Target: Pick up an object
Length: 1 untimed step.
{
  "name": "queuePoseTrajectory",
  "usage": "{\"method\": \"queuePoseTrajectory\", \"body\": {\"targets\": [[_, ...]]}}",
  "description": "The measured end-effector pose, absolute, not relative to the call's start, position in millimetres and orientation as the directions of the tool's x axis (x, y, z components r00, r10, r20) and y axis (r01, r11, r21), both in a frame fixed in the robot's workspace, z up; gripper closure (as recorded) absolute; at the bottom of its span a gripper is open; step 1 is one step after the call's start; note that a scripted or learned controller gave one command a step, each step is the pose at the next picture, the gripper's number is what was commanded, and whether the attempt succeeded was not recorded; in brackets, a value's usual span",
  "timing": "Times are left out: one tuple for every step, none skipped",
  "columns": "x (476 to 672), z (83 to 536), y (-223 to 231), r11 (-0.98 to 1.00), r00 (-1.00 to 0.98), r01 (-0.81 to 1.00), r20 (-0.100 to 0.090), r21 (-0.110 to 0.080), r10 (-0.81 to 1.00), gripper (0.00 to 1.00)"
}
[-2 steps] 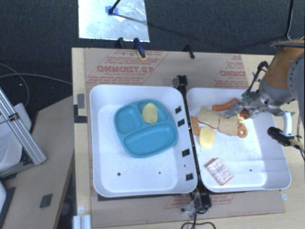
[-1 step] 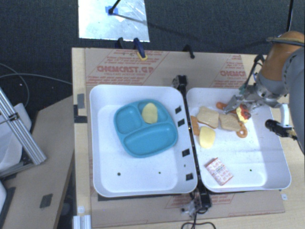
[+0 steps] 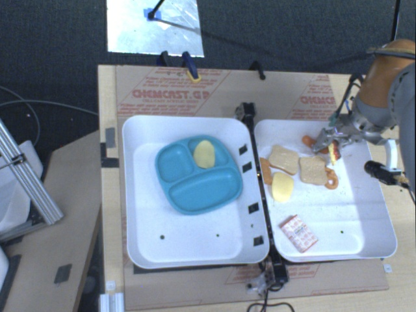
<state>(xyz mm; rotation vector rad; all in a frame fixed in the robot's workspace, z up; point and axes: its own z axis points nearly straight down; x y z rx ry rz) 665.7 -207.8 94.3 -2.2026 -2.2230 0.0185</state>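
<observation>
My gripper (image 3: 327, 139) hangs low over the far right part of the right bin (image 3: 374, 229), at the end of the grey arm with the orange band (image 3: 383, 77). A small red and yellow item (image 3: 334, 153) lies right beneath it; whether it is gripped is unclear. An orange piece (image 3: 308, 140) sits just left of the gripper. Two toast slices (image 3: 283, 158) (image 3: 312, 170) lie side by side below it, with a yellow lump (image 3: 282, 187) in front of them. An orange ring-shaped piece (image 3: 331, 182) rests by the right toast. A red and white packet (image 3: 298, 232) lies near the front.
The left bin (image 3: 140, 194) holds a blue divided plate (image 3: 198, 184) with a yellow lump (image 3: 204, 153) in its far compartment. A black divider with clips (image 3: 255, 174) runs between the bins. A shiny sheet (image 3: 155, 18) lies behind the bench, and metal rails (image 3: 23, 181) stand at the left.
</observation>
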Motion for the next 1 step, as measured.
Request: {"method": "queuePoseTrajectory", "body": {"targets": [[671.6, 138.6, -93.6, 0.014, -0.014, 1.0, 0.004, 0.008, 1.0, 1.0]]}}
